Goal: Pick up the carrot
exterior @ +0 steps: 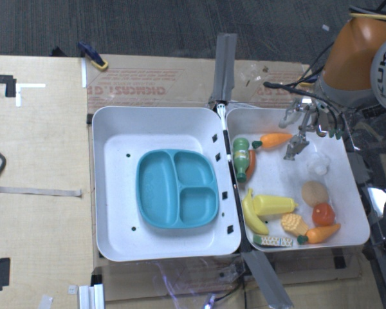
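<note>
We see two carrots in the right bin. One carrot lies near the bin's far edge, its green top pointing at the bottle; a second carrot lies in the near right corner. The jaws hang over the far one's tip, just beside it, likely lined up for a grasp; whether they are open or closed we cannot tell, and nothing sits between them.

The food is heaped in the right bin, probably as a picking pool: one banana, one yellow block, one corn, one tomato, one brown round piece.

The left bin carries one blue tray, centred, likely meant to receive items.
</note>
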Robot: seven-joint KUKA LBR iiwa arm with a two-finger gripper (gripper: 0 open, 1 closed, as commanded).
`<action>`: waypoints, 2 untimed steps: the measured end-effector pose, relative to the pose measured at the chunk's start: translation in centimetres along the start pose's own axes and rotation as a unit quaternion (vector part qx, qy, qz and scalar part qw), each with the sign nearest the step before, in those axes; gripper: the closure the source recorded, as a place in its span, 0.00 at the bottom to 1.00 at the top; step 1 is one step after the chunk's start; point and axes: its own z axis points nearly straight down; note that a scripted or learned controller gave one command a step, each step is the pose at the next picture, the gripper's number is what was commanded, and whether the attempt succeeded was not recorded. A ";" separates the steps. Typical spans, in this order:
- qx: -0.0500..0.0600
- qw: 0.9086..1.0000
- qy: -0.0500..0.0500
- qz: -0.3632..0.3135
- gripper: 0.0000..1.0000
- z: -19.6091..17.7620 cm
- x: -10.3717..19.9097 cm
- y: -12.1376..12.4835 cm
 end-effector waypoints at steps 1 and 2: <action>0.000 0.999 0.002 0.045 0.00 5.0 -0.1 1.5; 0.001 0.982 0.002 0.191 0.00 5.0 0.9 3.1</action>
